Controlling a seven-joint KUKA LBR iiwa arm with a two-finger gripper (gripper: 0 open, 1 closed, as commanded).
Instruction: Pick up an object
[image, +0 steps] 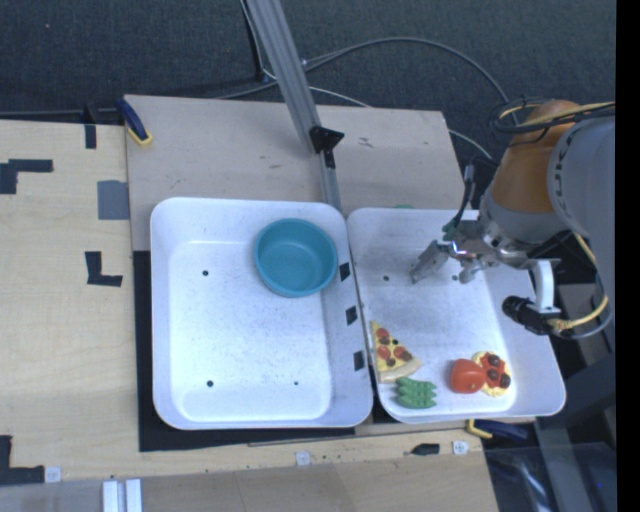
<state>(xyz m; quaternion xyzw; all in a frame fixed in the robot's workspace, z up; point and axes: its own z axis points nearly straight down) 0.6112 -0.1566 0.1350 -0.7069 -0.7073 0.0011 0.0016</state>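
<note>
Gripper (440, 268) hangs over the right bin (440, 320), fingers spread, grasping nothing.
No readable writing. Pizza slice (392, 353), green toy (417, 393) and red toy (478, 374) lie near; blue bowl (296, 257) sits in the left bin (190, 330).

Blue bowl (296, 257), speckled white bins (180, 300), red tomato (465, 375), green toy (417, 393).

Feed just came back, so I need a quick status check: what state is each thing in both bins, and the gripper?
Blue bowl: upright, in the left bin, near its back edge.
Pizza slice toy: lying flat, right bin, front left.
Green toy: lying at the front rim.
Red and yellow toy: lying front right.
Gripper: over the right bin, nothing visibly held.
</note>
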